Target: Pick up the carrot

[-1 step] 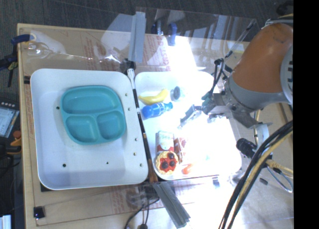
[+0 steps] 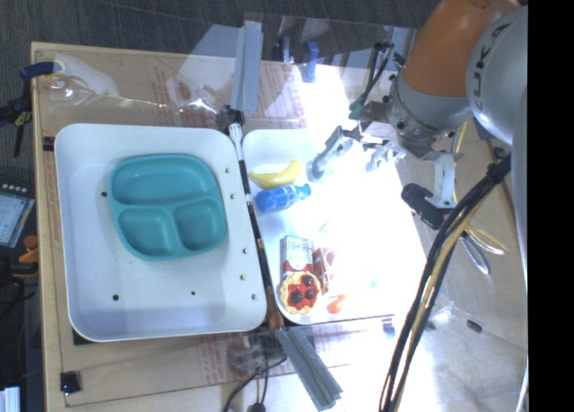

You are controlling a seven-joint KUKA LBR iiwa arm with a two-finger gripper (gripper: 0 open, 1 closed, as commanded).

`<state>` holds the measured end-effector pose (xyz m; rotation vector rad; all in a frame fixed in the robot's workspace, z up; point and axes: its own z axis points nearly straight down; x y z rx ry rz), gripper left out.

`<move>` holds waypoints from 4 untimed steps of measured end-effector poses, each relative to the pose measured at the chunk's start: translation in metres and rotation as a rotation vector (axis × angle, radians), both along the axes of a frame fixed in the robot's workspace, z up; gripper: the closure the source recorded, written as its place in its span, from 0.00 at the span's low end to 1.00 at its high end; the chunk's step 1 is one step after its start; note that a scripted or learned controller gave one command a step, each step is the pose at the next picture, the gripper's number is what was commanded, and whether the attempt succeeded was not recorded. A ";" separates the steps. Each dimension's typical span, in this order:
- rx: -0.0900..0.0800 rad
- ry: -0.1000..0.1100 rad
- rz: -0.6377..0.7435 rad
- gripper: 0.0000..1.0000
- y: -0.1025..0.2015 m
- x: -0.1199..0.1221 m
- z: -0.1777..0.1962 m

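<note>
Nearest, a small orange carrot (image 2: pixel 336 304) lies at the right bin's (image 2: pixel 395 307) front edge, beside a fruit tart (image 2: pixel 300 292). Further back rest a blue bottle (image 2: pixel 281 197) and banana (image 2: pixel 277 172). Beyond them the gripper (image 2: pixel 354 154) hovers, fingers spread, holding nothing.

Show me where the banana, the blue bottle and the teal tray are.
banana (image 2: pixel 277 173): camera view, middle of its yellow body.
blue bottle (image 2: pixel 280 197): camera view, middle of its body.
teal tray (image 2: pixel 168 179): camera view, floor of its large upper compartment.
</note>
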<state>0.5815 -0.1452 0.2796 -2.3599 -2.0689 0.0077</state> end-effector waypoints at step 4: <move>0.001 -0.002 -0.157 0.00 -0.044 0.075 -0.162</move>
